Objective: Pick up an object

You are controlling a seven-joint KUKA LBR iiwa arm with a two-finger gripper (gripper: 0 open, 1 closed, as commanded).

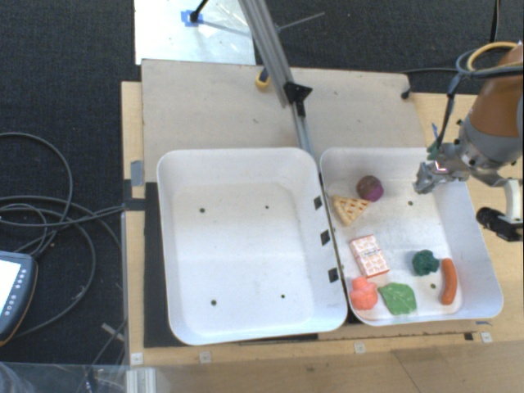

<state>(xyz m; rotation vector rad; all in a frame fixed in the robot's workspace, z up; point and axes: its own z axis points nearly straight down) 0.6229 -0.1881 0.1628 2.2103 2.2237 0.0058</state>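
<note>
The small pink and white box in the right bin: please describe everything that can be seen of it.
The small box looks like a toy carton, white with pink or red printed panels, probably cardboard or plastic. It lies flat and turned at a slant on the floor of the right bin, near the bin's left wall. An orange-red toy lies just below it, close or perhaps touching. A waffle-like wedge lies above it, apart.

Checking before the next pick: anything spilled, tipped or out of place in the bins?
Nothing stands out. All the small toy food pieces, including the purple round one and the orange sausage, lie inside the right white bin.
</note>
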